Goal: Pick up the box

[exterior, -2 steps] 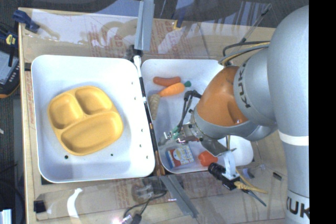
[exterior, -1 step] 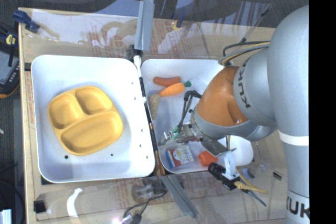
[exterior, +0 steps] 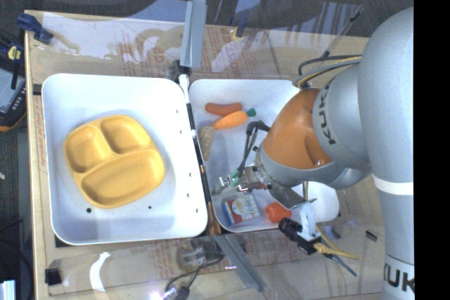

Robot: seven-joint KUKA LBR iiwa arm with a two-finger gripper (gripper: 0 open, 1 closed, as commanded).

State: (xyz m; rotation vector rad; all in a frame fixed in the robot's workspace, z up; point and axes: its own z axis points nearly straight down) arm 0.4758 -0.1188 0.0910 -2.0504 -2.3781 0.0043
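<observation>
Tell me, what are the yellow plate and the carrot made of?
Plate: probably plastic, smooth and a bit shiny, molded in one piece with three compartments. Carrot: likely a plastic toy, evenly orange and smooth, with a small green tip.

hand (exterior: 235,183) low in right bin (exterior: 211,91), just above box (exterior: 242,209).

two bins (exterior: 56,91) (exterior: 211,91) — one yellow tray (exterior: 116,160), one box (exterior: 241,209), one carrot (exterior: 232,120).

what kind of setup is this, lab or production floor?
Probably a robot lab test bench, not production. A grey arm reaches over two white bins on a taped-up wooden bench. The contents are toy-like: a yellow divided plate, a plastic carrot, a small box. Loose cables trail around.
</observation>
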